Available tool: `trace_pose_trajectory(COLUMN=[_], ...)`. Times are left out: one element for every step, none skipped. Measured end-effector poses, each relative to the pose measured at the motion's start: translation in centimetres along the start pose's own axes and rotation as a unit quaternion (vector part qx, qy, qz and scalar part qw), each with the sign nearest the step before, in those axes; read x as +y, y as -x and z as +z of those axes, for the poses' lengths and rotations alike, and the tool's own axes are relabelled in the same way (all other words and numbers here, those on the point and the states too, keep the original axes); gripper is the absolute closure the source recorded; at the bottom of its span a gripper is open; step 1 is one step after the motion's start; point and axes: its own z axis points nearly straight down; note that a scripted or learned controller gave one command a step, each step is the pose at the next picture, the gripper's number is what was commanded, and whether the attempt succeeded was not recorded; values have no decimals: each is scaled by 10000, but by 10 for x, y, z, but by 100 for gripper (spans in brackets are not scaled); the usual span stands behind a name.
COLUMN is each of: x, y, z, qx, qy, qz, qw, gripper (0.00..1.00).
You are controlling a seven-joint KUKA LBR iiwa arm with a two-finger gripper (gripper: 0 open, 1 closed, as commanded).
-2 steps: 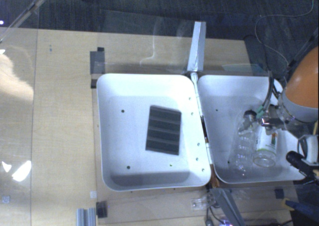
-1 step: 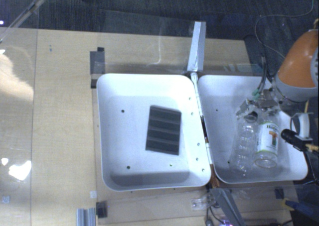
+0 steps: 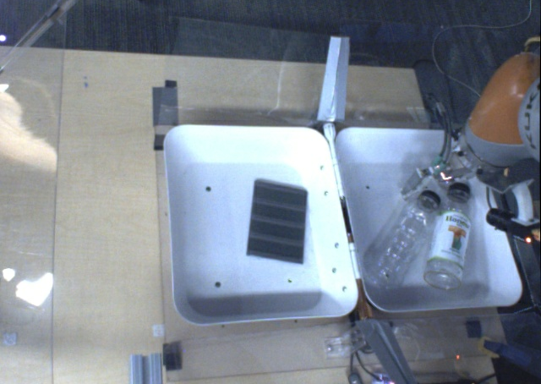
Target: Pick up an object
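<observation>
Pale wooden bench (image 3: 93,205) under two white bins; dark carpet beyond. Left bin (image 3: 194,205): ridged black block (image 3: 277,220). Right bin (image 3: 380,171): two clear bottles, one plain (image 3: 397,234), one labelled (image 3: 448,247), side by side. Gripper (image 3: 446,172) near their caps; grasp impossible to tell.

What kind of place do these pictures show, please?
Probably a robotics lab set up for bin-picking trials: two shallow white bins sit on a pale wooden bench, a grey arm with an orange band reaches in, and loose cables trail over dark carpet.

2 white bins (image 3: 182,230), 2 clear bottles (image 3: 399,238), and 1 dark ribbed block (image 3: 277,220).
</observation>
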Motion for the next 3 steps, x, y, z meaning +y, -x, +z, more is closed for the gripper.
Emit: trace_pose_trajectory(x=[3, 3, -4], y=[0, 0, 3], z=[-13, -13, -2], qx=[-17, -16, -9], qy=[41, 40, 7], qz=[-13, -13, -1179], qw=[10000, 10000, 9930], gripper=[100, 0, 0])
